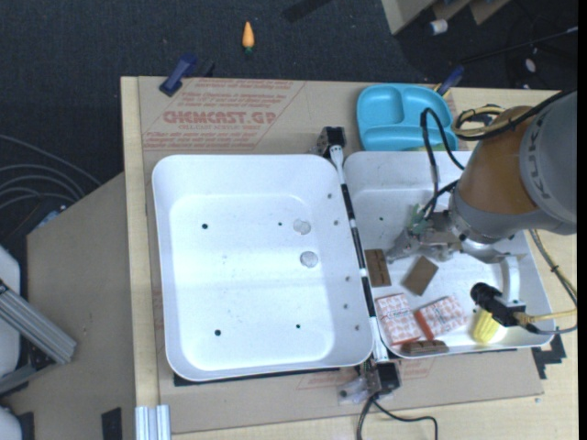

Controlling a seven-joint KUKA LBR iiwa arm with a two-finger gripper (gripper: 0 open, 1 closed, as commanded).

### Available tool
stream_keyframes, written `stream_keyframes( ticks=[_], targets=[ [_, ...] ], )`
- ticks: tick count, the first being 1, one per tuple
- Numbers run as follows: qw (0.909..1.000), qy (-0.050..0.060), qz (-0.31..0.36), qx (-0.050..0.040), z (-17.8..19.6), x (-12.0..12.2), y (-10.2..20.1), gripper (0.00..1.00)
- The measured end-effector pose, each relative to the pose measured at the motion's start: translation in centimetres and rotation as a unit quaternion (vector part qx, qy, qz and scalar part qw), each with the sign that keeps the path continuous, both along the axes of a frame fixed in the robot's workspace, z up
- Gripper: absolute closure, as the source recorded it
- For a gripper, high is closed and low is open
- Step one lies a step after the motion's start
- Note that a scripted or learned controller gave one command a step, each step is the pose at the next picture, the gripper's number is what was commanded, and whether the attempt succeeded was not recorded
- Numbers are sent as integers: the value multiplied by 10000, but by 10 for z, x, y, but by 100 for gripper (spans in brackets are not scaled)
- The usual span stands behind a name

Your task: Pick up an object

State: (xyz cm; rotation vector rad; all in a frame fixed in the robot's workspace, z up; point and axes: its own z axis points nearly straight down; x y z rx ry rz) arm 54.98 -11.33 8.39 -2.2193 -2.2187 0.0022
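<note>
Camera view: arm [500, 177] covers right bin [385, 177]; hand [424, 243] blurred, grip state unclear.

My arm [541, 168] shows as a thick rounded body: a grey upper shell with a smooth, slightly glossy surface, then a broad orange band [486, 168] wrapping the link above the wrist. Below the band I see a lighter grey wrist section [486, 227], cylindrical and narrower than the shell. A black cable [429, 140] loops up off the orange part and curves back down along it. Near the top of the band sits a small bundle of yellow and black wires [477, 117]. The gripper [424, 243] is pale metal-grey, with thin angled parts spreading out under the wrist; I can't make out screws or markings at this sharpness.
</note>
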Motion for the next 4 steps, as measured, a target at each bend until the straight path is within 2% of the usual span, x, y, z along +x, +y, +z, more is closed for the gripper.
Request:
stream_keyframes(
  ticks=[1,2,3,4],
  targets=[
    [10000,-17,-2,-4,10,1,0,100],
    [10000,-16,-2,-3,10,1,0,0],
    [10000,-21,8,-9,1,105,4,0],
    [10000,-31,10,-13,84,116,-8,0]
  ],
)
